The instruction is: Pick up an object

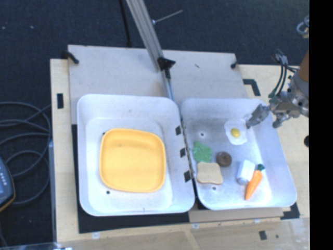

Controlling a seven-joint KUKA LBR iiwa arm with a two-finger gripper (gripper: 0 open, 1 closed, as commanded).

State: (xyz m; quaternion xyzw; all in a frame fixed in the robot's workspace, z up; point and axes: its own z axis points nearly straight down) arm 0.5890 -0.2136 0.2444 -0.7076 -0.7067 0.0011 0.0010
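1. Two white bins sit side by side on the bench: left bin (88,108), right bin (281,186); their inner rims touch along the middle.
2. The left bin holds a yellow plate (132,159), lying flat near the bin's middle, with a bare white floor all around it and the widest strip along the far side.
3. The gripper (269,114) hangs over the right bin's far right rim, at the edge of the view. Its two fingers are spread apart and nothing sits between them.
4. A toy fried egg (235,133) lies just beside the gripper's left finger, on the bin floor near the far right corner; whether they touch is hard to tell.
5. A green leafy piece (202,152) lies close to the right bin's left wall.
6. A slice of bread (209,174) sits right below the green piece, also hugging the left wall.
7. A small brown round piece (224,159) sits mid-bin, free on all sides.
8. A small white piece (244,171) and a toy carrot (253,183) lie touching near the front right.
9. Open floor: the far left part of the right bin and its front right corner.
10. A metal pole (145,25) slants across the far side, ending above the joint between the bins.
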